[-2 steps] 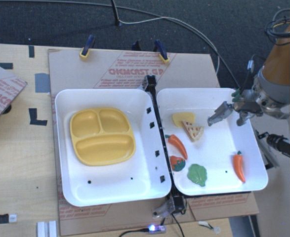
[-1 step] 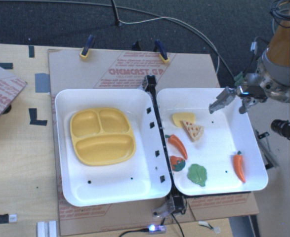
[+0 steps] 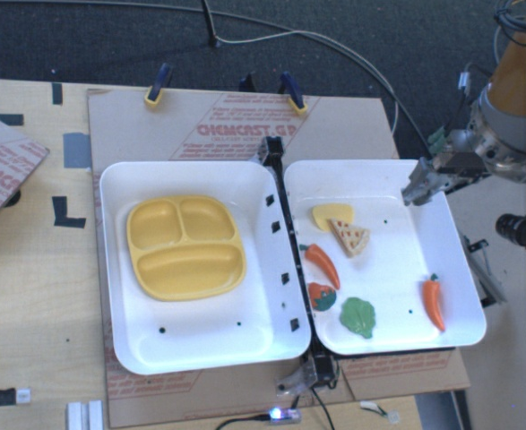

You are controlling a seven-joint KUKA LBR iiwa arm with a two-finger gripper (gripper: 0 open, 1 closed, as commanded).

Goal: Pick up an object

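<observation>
A: Start at the far side from the gripper. What sits there?

B: The left bin (image 3: pixel 119 267), well away from the gripper (image 3: pixel 421 189). In it lies a yellow tray (image 3: pixel 186 247) with three compartments, two small ones at the back and one long one at the front. Nothing lies in them.

A: And closer in?

B: The right bin (image 3: pixel 383 173), touching the left one along a black seam with clips. Just past that seam, still well to the gripper's left and nearer the camera, lies a red pepper (image 3: pixel 323 264), and below it a tomato (image 3: pixel 322 296) with a green top. A green lettuce leaf (image 3: pixel 358 316) lies beside the tomato, toward the bin's front edge.

A: Anything nearer the gripper?

B: A yellow cheese piece (image 3: pixel 332 214) and, touching its lower edge, a pizza slice (image 3: pixel 349 237). Both lie left of the gripper and a little toward the camera, apart from it. A carrot (image 3: pixel 434 303) lies almost straight below the gripper in the view, near the bin's right wall, green top pointing back.

A: The gripper itself?

B: It hovers at the back right corner of the right bin, over the rim, tilted. I cannot tell whether it is open or closed; it looks dark and blurred. Nothing is seen in its grasp. The arm (image 3: pixel 504 106) rises behind it to the right, orange band showing.
</observation>
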